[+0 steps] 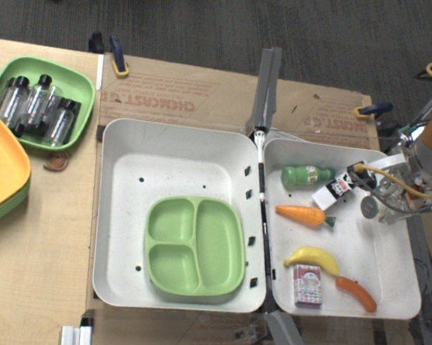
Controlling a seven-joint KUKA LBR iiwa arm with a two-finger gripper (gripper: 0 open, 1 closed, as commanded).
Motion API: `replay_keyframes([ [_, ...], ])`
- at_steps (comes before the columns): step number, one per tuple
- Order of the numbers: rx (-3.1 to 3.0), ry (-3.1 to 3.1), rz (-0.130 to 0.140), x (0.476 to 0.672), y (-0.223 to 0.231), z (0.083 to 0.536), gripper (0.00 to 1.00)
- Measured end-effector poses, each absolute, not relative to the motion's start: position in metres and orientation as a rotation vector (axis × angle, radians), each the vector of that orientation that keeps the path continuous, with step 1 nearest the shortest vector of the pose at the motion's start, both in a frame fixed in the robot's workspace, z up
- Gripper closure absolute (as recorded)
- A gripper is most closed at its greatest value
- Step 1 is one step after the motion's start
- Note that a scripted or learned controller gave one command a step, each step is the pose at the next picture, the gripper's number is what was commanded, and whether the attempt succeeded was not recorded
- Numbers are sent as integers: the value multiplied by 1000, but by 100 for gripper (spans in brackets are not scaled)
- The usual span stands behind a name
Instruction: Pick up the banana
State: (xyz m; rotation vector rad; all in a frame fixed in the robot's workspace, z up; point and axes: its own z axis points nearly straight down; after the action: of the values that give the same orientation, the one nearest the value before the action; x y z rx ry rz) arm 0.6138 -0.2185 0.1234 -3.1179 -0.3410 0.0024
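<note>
Pincer: we see the pincer (337, 192) low over the back of the right bin (411, 266), reaching in from the right. Its white and black tip sits between the green bottle (307, 176) and the carrot (302, 214). We cannot tell how far it is open, and we see nothing held in it.

Nearest things: the green bottle lies on its side just behind the tip. The carrot lies just in front of it, its green top pointing right.

Banana: the banana (313, 258) lies toward the front of the right bin, past the carrot and apart from the pincer. Its curve arches upward in the view. A small pink box (307, 286) sits just in front of it, close enough that the two may touch. A small orange pepper (356, 294) lies to the right.

Step in hand: we judge the reach to the banana is not yet made.

How to do it well: we would lift clear of the carrot, move forward over the banana's middle, turn to close across its narrow width, and come down without catching the pink box.

Left bin: the left bin (119, 195) holds a green divided tray (194, 245).
</note>
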Motion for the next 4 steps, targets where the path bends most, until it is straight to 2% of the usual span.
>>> replay_keyframes([
  [1, -3053, -670, 6, 530, -215, 103, 100],
  [2, -3056, -675, -4, 533, -214, 105, 0],
  [3, -3038, -743, -15, 529, -212, 96, 0],
  [4, -3041, -736, 0, 526, -214, 101, 100],
])
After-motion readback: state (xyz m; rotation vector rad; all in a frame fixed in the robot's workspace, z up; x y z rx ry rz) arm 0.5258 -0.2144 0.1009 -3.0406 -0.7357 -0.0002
